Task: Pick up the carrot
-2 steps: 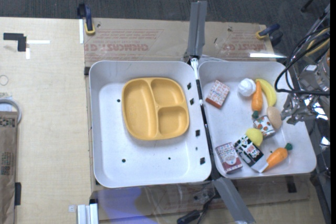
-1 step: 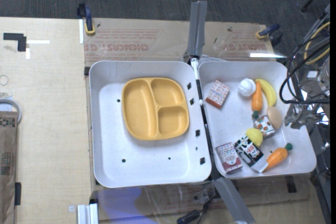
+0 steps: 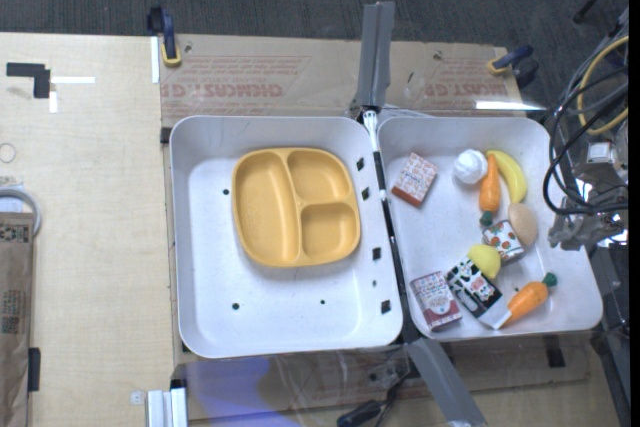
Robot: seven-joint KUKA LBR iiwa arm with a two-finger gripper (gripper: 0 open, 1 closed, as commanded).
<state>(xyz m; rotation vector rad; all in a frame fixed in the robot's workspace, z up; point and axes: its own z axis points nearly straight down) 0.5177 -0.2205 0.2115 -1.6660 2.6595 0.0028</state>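
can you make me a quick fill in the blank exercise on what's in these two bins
1. The yellow divided plate lies in the ____ bin.
2. The plate has ____ compartments.
3. The banana lies right beside a carrot in the ____ bin.
4. The other carrot lies near that bin's front ____ corner.

Missing words: left; three; right; right

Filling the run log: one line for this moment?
stage: pre-grasp | gripper: over right bin's right rim | carrot: lying in right bin, near-right corner, untouched | second carrot: beside banana | yellow plate: left bin
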